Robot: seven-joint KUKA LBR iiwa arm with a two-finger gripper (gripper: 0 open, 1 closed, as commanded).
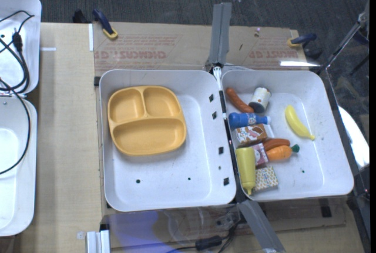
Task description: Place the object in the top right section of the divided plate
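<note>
On the bench, two white bins sit side by side. Filling the left bin's (158, 187) upper part is the yellow divided plate (147, 120). Against the right bin's (323, 181) left wall cluster banana (298, 122), mustard bottle (246, 168), carrot (279, 152). My gripper's state I cannot tell.

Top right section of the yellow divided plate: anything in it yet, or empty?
Empty. The top right section of the divided plate shows bare yellow; the toys lie in the right bin.

divided plate (147, 120): smooth matt yellow plastic | bins (158, 187): glossy white plastic | banana (298, 122): shiny plastic
</note>
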